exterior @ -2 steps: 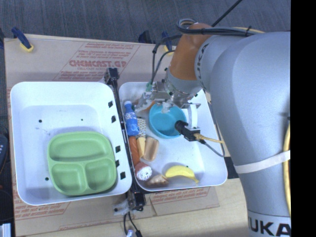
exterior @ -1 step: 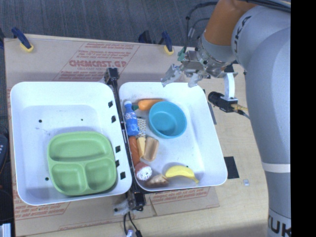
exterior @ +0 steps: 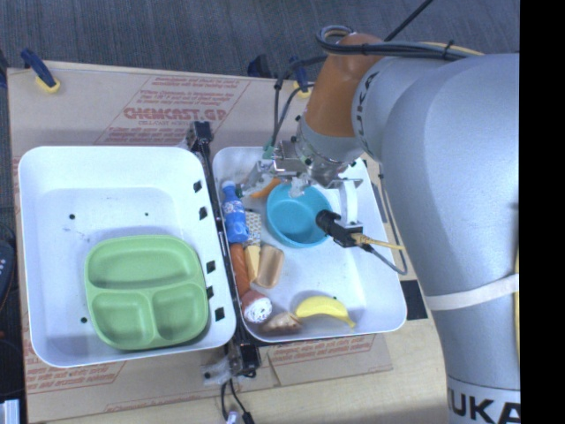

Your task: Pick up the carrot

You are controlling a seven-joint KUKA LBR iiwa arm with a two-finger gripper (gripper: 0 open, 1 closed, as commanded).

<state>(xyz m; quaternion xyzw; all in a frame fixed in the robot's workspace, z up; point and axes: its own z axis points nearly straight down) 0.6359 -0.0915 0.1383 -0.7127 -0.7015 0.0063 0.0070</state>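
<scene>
Two shallow white bins side by side on the desk (exterior: pixel 106 104), cardboard-topped. In the left bin (exterior: pixel 53 193), toward lower left of frame, a green divided tray (exterior: pixel 146 291). In the right bin (exterior: pixel 375 303), a crowd of things: blue bottle (exterior: pixel 234 219) along its left wall, carrot (exterior: pixel 240 270) just below the bottle and lying lengthwise against that same wall, bread roll (exterior: pixel 267 265) beside the carrot, yellow banana (exterior: pixel 325 308) near the bin's lower edge, blue bowl (exterior: pixel 298 215) at centre. Grey arm with orange band (exterior: pixel 340 87) reaching in from the right of frame, hand (exterior: pixel 296 179) low over the bowl's upper rim, well apart from the carrot. Fingers hidden among cables and brackets; cannot tell whether apart or together.
</scene>
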